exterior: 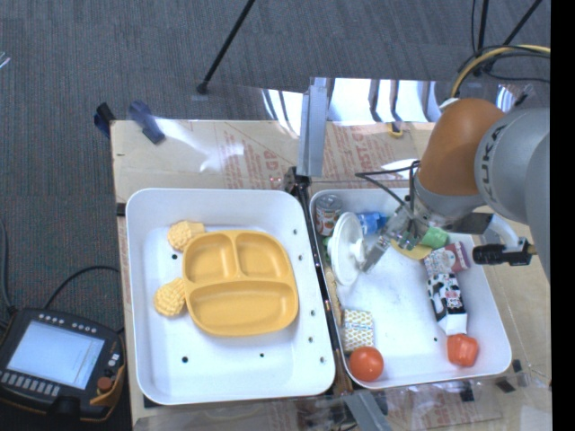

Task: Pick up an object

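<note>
Fingers (375, 252), state indiscernible, are reaching beside the white disc (345, 247) at the right bin's (499, 326) far-left corner, risking a glancing miss.

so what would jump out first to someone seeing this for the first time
Most likely the yellow divided plate in the middle of the left bin, with two waffle-like pieces at its left edge. Next, the grey and orange arm reaching in from the right, its gripper down in the right bin beside a white dish standing against the bin's left wall. The red tomato sits at that bin's near edge.
</note>
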Action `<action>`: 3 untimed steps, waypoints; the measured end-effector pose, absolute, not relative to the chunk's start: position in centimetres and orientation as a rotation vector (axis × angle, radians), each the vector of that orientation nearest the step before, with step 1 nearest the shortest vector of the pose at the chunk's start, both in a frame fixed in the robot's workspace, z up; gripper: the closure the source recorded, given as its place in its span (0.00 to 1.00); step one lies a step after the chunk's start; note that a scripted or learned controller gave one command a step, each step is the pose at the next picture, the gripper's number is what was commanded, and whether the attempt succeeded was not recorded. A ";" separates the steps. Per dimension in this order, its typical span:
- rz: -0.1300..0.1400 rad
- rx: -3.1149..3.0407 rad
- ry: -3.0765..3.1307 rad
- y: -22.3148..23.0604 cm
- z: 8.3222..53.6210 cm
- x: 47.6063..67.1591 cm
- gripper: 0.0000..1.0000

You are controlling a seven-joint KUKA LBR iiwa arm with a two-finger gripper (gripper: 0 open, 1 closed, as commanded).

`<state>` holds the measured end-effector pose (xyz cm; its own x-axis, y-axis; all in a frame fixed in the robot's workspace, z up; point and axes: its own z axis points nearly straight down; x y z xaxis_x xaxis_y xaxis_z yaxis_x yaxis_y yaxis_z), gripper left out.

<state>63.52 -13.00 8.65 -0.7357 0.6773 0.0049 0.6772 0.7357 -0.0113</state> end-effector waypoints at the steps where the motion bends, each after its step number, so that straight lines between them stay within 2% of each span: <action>1: 0.014 -1.415 -2.797 -13.4 8.8 63.0 0.00; 2: 0.069 -1.529 -2.726 -12.4 8.9 63.3 0.00; 3: 0.001 -1.772 -2.588 -13.2 8.8 64.4 0.00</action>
<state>64.41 -13.17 8.81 -0.3617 0.9323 0.0036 0.9323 0.3617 -0.0030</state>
